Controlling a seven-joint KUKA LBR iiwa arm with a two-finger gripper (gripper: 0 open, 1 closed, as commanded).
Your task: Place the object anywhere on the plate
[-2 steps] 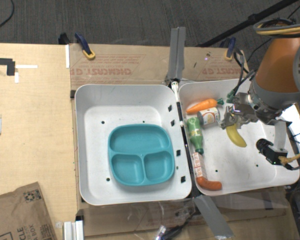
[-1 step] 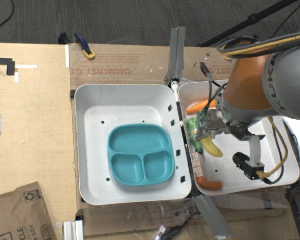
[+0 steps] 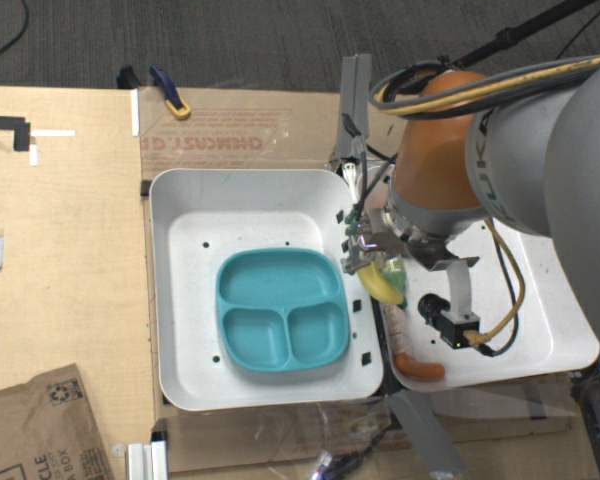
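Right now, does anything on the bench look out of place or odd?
Nothing looks spilled or broken. The teal plate sits flat in the left bin with nothing on it. A banana is up by the gripper over the wall between the bins, and an orange object lies at the right bin's front edge.

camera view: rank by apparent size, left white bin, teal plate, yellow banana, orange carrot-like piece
Largest to smallest as they look:
1. left white bin
2. teal plate
3. yellow banana and orange carrot-like piece: both small and partly hidden by the arm, and the banana sits up near the hand, closer to the camera, so I won't rank them.
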